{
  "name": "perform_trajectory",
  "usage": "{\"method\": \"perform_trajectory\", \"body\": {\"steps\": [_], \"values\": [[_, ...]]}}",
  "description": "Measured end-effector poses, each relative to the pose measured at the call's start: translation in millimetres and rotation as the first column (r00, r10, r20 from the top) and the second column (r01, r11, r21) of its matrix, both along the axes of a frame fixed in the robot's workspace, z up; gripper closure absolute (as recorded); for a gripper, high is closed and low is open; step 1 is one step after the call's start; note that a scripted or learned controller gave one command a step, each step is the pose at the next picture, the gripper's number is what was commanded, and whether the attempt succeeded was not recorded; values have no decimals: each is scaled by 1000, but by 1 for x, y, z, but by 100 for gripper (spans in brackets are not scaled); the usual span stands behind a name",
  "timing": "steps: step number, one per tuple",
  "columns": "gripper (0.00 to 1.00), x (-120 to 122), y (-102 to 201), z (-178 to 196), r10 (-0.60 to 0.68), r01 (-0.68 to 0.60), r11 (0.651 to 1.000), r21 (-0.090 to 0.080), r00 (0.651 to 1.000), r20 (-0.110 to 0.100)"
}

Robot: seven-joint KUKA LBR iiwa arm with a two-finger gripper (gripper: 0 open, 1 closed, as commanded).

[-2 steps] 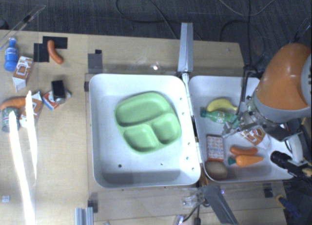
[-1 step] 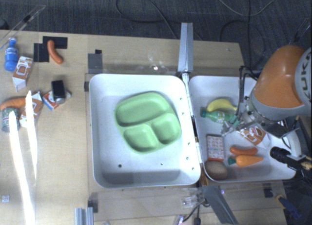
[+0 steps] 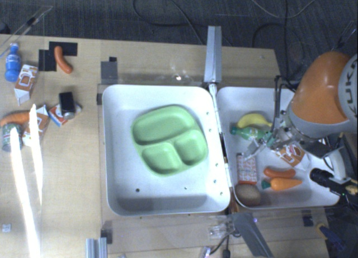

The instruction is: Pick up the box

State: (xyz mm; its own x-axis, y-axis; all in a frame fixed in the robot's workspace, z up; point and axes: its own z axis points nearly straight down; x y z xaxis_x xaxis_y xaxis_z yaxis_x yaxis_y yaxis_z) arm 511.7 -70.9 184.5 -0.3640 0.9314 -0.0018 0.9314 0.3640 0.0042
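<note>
Reaching in from the right, I hang my gripper (image 3: 272, 141) over the right bin (image 3: 313, 196), near its middle. It sits low among the things there, and I cannot tell whether my grip is released or clenched; nothing shows as grasped.

The box (image 3: 246, 169) lies flat on the bin floor, below and to the left of my gripper, close to the wall that divides the two bins. It looks apart from my gripper, though near it.

A bottle (image 3: 246, 132) lies just left of my gripper, with a banana (image 3: 254, 120) above it. A small carton (image 3: 291, 154) lies just to my gripper's right, partly under my wrist. Below that are a sausage (image 3: 279, 172) and a carrot (image 3: 282, 183), side by side, right of the box. A brown round thing (image 3: 249, 194) rests in the bin's near left corner, just below the box.

In the left bin (image 3: 120, 187) lies a green tray (image 3: 169, 139) with three compartments, set at a tilt to the bin's walls.
</note>
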Motion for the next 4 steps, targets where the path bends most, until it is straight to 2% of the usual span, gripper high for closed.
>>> {"method": "perform_trajectory", "body": {"steps": [1, 2, 4], "values": [[0, -24, 51, 0, -68, 68, 998, 1, 998, -1], [0, -24, 46, 0, -170, 170, 985, 1, 985, -1], [0, -24, 58, 0, -215, 215, 977, 2, 977, 0]]}}
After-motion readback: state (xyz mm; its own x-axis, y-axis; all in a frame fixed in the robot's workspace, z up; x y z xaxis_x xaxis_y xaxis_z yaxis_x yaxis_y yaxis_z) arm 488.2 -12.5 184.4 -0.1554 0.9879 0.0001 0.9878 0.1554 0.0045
